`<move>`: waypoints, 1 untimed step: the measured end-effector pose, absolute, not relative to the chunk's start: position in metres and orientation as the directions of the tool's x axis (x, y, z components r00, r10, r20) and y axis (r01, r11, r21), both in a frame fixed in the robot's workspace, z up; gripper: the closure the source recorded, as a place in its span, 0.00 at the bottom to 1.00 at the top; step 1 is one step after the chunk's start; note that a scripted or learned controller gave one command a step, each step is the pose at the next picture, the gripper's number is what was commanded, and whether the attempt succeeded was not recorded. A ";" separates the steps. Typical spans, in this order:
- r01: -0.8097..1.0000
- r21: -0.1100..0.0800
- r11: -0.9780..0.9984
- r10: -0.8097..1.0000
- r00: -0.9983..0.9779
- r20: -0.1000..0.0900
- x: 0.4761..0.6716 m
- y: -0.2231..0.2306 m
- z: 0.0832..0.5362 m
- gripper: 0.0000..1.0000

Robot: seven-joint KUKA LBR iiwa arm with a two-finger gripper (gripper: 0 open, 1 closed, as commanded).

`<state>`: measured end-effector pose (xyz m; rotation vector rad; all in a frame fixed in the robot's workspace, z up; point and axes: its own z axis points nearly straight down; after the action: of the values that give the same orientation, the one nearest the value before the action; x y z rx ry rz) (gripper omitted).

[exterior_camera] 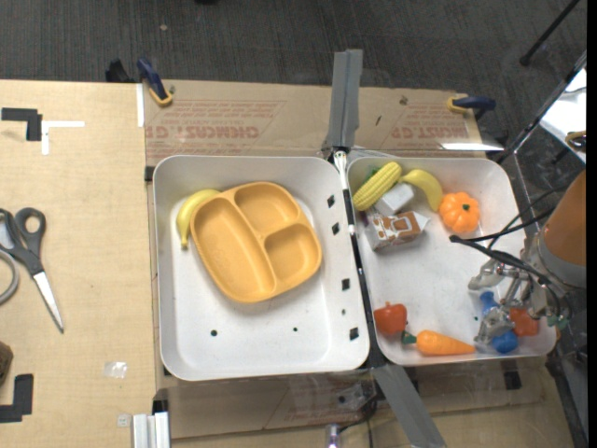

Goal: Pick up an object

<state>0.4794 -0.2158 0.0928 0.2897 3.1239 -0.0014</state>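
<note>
- Wooden surface (75,343) with two white bins; right bin (438,278) crowded with toys.
- Jaws (508,311) low in that bin's near-right corner, over blue toy (504,342).
- Carrot (444,344) just left of jaws, long axis left-right.
- Jaw opening: cannot tell; nothing visibly held.
- Arm (569,231) leaning in from right.
</note>
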 end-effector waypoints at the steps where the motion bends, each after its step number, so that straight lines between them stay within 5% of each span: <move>1: 0.191 -0.001 0.982 0.191 -0.982 -0.005 0.480 -0.221 0.093 0.00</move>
<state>0.4795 -0.2209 0.0930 0.3005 3.1224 -0.0020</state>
